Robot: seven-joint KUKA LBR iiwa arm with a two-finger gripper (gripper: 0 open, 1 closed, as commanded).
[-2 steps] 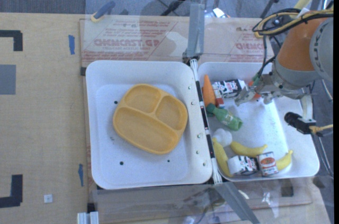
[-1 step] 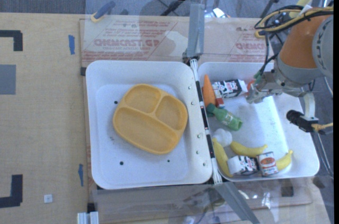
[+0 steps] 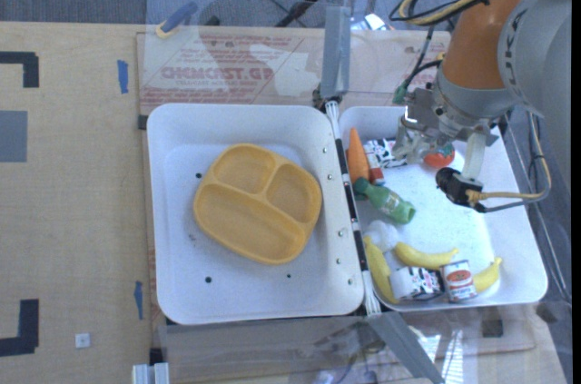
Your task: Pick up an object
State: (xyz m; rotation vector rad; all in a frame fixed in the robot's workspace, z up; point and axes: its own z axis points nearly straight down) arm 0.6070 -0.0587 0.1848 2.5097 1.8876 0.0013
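Nothing is lifted yet, so the pick is all to come; the gripper (image 3: 419,142) hangs low over the far end of the right bin (image 3: 517,273); whether its fingers are parted or closed I cannot tell; the likeliest target, perhaps a tomato (image 3: 439,157), lies just beside them, the carrot (image 3: 358,157) farther off.

My wrist hides my gripper (image 3: 425,140) tips and part of the red thing (image 3: 441,158); my arm (image 3: 536,37) runs off frame.
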